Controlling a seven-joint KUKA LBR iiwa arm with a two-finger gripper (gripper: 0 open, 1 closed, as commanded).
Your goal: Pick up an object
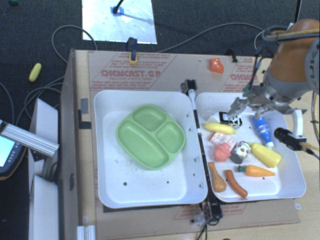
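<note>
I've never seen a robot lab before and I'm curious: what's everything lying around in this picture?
White bins: two, side by side on the bench.
Divided plate: one, green, in the left bin.
Banana: one, yellow, right bin.
Bottle: one, blue, right bin.
Yellow bottle: one, right bin.
Carrot: one, orange, right bin.
Sausage: one, red-orange, right bin's front.
Orange block: one, on the bench behind the bins.
Yellow toy: one, on the floor, left.
Arm: one, grey and orange, over the right bin.
Gripper: one, above the banana.
</note>
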